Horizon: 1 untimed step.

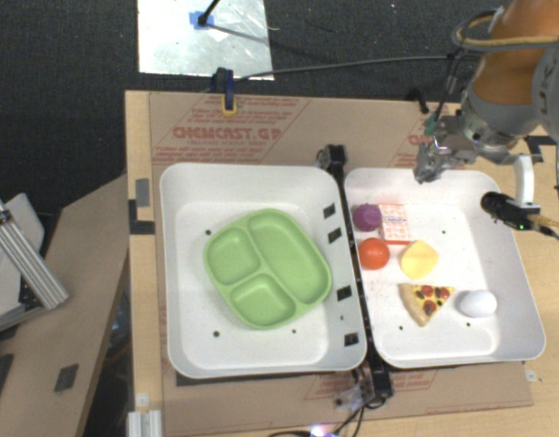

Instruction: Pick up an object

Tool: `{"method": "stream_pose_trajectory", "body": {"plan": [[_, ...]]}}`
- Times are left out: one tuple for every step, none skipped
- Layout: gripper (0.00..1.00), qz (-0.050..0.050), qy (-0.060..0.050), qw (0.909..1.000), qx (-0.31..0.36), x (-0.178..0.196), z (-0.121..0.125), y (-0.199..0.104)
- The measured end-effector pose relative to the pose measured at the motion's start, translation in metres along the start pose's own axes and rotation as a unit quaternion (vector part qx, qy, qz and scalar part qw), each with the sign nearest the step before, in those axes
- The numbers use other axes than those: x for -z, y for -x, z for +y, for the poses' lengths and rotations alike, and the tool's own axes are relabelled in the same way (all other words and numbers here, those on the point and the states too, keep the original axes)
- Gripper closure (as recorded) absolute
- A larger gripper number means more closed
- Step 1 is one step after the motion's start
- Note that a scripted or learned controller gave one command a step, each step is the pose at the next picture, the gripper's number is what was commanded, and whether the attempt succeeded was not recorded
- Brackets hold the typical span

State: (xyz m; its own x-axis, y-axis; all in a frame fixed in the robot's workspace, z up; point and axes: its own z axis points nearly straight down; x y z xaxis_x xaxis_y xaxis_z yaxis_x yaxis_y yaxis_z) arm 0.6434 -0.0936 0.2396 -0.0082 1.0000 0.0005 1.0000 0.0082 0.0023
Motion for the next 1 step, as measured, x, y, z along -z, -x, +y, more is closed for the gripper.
{"method": "stream_pose_trajectory", "body": {"plan": [[1.00, 0.000, 0.000, 1.0000, 0.000, 0.0053, 0.0018, -0.0461]]}}
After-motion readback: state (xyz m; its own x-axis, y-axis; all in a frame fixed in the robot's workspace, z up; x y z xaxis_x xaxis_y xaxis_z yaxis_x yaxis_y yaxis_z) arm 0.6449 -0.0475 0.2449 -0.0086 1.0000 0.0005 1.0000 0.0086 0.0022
